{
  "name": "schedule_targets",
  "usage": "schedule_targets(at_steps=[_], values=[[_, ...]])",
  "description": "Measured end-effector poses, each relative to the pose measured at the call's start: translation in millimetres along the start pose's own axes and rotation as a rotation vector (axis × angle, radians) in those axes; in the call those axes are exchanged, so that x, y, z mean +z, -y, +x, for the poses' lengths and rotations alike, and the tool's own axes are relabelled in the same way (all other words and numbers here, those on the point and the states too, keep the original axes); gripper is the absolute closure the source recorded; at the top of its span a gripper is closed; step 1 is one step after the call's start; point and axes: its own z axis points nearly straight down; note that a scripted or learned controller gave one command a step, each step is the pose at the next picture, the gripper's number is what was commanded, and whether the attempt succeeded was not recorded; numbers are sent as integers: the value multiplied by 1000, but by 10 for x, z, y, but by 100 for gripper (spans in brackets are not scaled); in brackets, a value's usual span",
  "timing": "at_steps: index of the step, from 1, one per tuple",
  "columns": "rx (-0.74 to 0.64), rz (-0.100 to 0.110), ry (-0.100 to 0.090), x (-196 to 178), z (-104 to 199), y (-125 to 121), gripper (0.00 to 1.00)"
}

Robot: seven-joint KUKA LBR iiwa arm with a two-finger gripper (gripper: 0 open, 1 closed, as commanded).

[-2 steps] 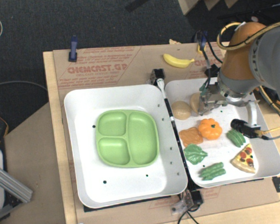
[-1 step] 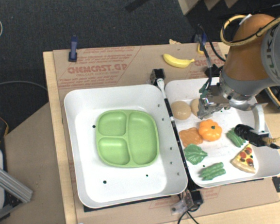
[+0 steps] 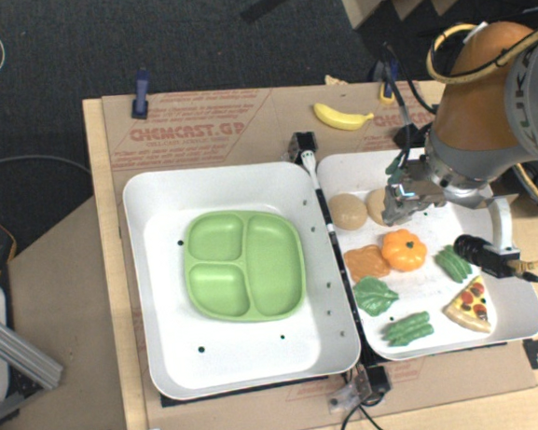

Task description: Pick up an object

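The tabletop [image 3: 196,127] carries two white bins side by side. The left bin [image 3: 152,266] holds a green divided plate [image 3: 245,264] near its middle. The right bin [image 3: 521,314] holds the small food pieces that could be picked up. The grey arm [image 3: 484,106] reaches in over the right bin's far end, and its tool [image 3: 397,203] hangs low above the far left part of that bin, just beside two tan round pieces [image 3: 349,212]. Whether the tool is spread or pressed together I cannot tell, and nothing shows between its tips.

Toward the bin's middle sit an orange pumpkin [image 3: 404,249] touching a brownish piece [image 3: 366,262]; nearer the front edge lie a leafy green piece [image 3: 376,295], green beans [image 3: 408,329], a pizza slice [image 3: 470,307] and another green piece [image 3: 454,263]. A yellow banana [image 3: 342,116] lies on the tabletop by the far edge, outside the bins.

The tan pieces look like the nearest target. To do this well, the tool should centre over one piece alone, descend straight, and close across its narrow width, keeping clear of the bin's left wall and the neighbouring piece.
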Motion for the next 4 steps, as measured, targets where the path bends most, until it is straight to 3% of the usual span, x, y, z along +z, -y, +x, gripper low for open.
schedule_targets(at_steps=[1, 2, 3, 4], values=[[-5, -8, -1, -897, 436, 428, 100], [-4, 12, -2, -334, 906, 872, 100], [-5, -14, -2, -1561, 1138, 824, 100], [-6, -19, -5, -2954, 1547, 829, 100]])
